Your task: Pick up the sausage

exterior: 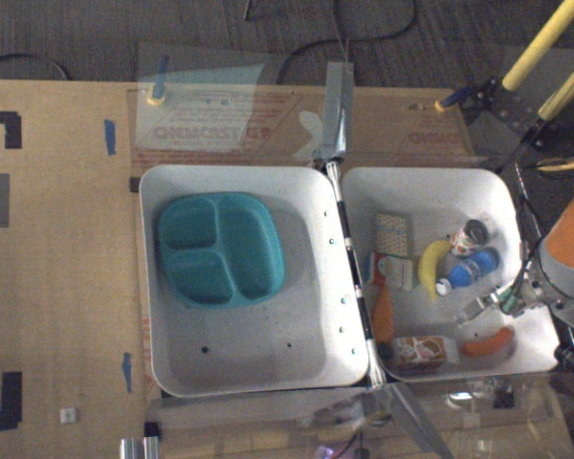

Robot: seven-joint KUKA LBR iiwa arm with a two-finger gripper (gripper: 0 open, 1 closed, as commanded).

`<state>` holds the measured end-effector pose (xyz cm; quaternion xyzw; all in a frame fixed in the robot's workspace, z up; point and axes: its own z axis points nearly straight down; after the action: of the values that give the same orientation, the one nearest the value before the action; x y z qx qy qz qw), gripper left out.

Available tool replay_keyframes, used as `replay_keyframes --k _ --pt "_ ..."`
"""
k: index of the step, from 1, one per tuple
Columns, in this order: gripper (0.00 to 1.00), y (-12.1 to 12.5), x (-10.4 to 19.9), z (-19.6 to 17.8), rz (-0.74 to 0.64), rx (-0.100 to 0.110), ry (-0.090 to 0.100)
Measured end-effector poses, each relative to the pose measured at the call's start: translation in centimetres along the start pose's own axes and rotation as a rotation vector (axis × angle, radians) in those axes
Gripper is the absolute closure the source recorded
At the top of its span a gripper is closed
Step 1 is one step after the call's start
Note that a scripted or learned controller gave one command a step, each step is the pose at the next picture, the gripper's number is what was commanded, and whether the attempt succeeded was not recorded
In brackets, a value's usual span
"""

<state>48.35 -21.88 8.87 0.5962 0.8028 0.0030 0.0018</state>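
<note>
The sausage is a short reddish-orange piece lying near the front right corner of the right bin. My gripper hangs just behind and above it, reaching in from the right under the orange-banded wrist. Its metal fingers stand spread apart, open, with nothing between them. The sausage lies free on the bin floor, apart from the fingertips.
The right bin also holds a yellow banana, a blue bottle, a small can, a cracker packet, an orange carrot and a small box left of the sausage. A teal divided plate lies in the left bin.
</note>
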Motion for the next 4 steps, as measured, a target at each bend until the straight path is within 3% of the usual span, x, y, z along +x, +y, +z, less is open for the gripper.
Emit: replay_keyframes --k 3,4 --pt "0.00 0.0 0.0 0.0 0.000 -0.002 0.000" --pt "0.00 0.2 1.3 0.1 0.009 -0.001 -0.007"
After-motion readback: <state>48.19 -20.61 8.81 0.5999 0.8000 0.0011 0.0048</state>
